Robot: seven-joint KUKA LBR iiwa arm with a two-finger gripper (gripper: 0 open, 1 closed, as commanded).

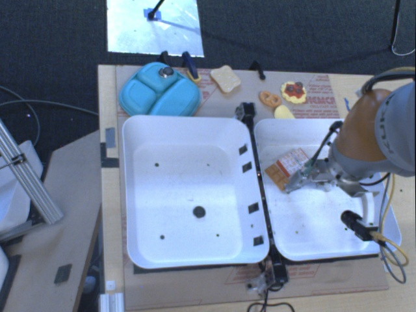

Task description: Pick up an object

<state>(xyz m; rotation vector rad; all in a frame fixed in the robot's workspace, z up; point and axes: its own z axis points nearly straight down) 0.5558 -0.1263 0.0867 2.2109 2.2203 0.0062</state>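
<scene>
A flat orange-and-white packet (284, 166) lies in the right bin (305, 239), near its left wall. My gripper (298, 181) is low over that bin, with its tip right beside the packet's near right edge. Whether it touches the packet I cannot tell. The grey arm with its orange band (364, 132) comes in from the right above the bin. A small dark round piece (199, 211) rests on the floor of the left bin (162, 142).
Behind the bins lie a blue lidded dish (159, 91), a toast slice (225, 78), a pretzel (269, 99), a small tart (294, 91) and a yellow piece (283, 112). A black part with cables (356, 225) hangs over the right bin's near right corner.
</scene>
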